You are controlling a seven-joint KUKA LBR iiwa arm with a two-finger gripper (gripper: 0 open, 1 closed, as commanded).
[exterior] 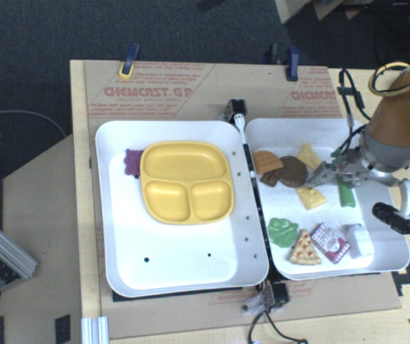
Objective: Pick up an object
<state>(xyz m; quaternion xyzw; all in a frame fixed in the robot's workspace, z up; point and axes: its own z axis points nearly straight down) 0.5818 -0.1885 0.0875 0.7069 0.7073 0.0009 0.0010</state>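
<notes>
From the camera view I see the gripper (325,174) low in the right bin (377,262), just beside a yellow cheese wedge (312,197) and brown cookie (292,171), its opening I cannot tell, while a yellow divided plate (187,180) lies in the left bin (183,274).

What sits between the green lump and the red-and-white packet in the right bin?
In the camera view, a toy pizza slice lies between the green lump and the red-and-white packet, set slightly nearer the bin's front edge than either.
</notes>
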